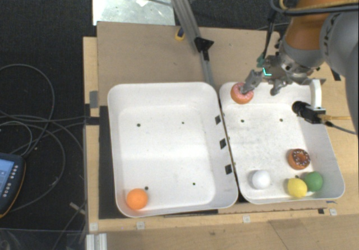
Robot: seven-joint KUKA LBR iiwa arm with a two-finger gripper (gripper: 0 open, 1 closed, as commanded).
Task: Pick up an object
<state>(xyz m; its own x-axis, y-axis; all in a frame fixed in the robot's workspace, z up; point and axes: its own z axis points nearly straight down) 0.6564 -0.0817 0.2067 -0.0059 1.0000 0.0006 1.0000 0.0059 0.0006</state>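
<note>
Hovering over the far left corner of the right bin [280, 131], the gripper [261, 83] hangs from the grey arm [336, 30] with its orange band [314, 5]. One finger [251, 82] reaches down to the pink doughnut [242, 93] on the bin's rim there, and the other finger [277, 86] stands well off to the right, so the pincer is spread wide and grips nothing; the doughnut touches that one finger only. Down at the near end of the same bin lie a chocolate sprinkled doughnut [299, 158], a white ball [259, 179], a yellow lemon-like piece [297, 187] and a green ball [313, 181], the last two touching. Over in the left bin [162, 103], an orange ball [137, 199] rests in the near left corner. No brand, label or writing is legible on any of it. A dark handheld screen [8, 179] lies at the left edge among cables, its display unreadable.
</note>
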